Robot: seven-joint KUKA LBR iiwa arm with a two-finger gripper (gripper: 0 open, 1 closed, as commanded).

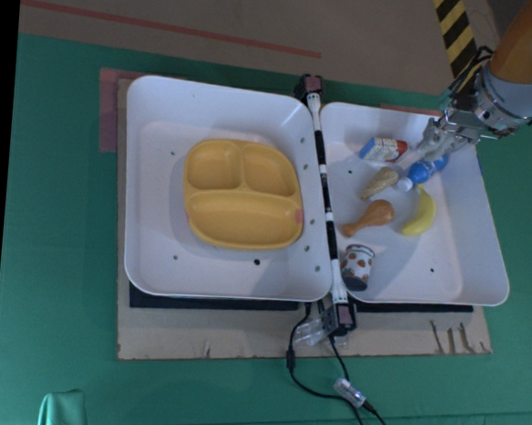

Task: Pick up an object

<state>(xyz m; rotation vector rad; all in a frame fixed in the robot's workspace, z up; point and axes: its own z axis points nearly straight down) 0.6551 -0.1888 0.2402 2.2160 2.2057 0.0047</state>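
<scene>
The gripper [433, 149] hangs over the blue bottle [424, 170] near the right bin's [481, 270] far edge, approaching; whether its pincer is spread, I cannot tell. Next: descend squarely.

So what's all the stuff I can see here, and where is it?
white bins: 2, side by side on the bench
divided plate: 1, yellow, left bin
banana: 1, yellow, right bin
drumstick: 1, brown, right bin
ice cream cone: 1, tan, right bin
small carton: 1, white, red and blue, right bin
blue bottle: 1, right bin, under the end effector
patterned cup: 1, right bin, near edge
end effector: 1, grey, over right bin
</scene>
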